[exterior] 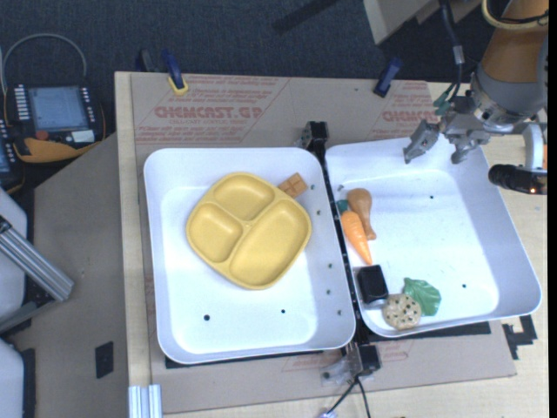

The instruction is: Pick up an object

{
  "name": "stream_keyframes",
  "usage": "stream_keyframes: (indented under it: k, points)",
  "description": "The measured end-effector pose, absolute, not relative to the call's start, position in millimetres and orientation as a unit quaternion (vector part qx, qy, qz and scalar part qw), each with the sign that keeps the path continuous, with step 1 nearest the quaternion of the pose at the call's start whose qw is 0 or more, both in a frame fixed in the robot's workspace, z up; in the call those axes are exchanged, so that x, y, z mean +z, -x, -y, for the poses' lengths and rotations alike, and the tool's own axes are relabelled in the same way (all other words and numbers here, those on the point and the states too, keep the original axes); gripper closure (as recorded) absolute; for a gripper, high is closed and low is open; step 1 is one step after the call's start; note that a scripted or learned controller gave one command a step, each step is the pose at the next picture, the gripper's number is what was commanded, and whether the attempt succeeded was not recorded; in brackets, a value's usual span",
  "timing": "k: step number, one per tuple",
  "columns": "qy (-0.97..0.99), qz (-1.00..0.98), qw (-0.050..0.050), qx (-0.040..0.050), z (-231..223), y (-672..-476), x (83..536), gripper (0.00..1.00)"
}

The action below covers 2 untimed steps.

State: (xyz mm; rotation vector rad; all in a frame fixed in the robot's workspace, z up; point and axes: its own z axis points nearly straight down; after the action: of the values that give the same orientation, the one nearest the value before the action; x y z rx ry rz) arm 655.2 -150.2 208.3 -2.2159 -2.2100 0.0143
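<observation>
My gripper (pixel 439 145) hangs over the far edge of the right bin (pixel 470 233), its two fingers spread open with nothing between them. Well below it, along the bin's left side, lie an orange carrot (pixel 355 236) and a tan drumstick-shaped piece (pixel 360 207). Nearer the front sit a black block (pixel 372 283), a speckled cookie (pixel 401 311) and a green leafy piece (pixel 424 293). The gripper touches none of them.
The left bin (pixel 174 303) holds a yellow divided plate (pixel 249 229) with a small brown block (pixel 293 185) at its far right corner. A black clamp (pixel 315 134) sits between the bins at the back. A handheld controller (pixel 54 116) rests off the bench at left.
</observation>
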Motion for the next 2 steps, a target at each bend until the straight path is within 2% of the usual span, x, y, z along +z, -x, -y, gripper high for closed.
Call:
stream_keyframes:
  k: [1, 2]
  points:
    - [0.707, 0.707, 0.0, 0.0002, 149.6, -657.6, 218.3, 0.0]
    - [0.707, 0.707, 0.001, 0.0012, 140.1, -653.8, 168.8, 0.0]
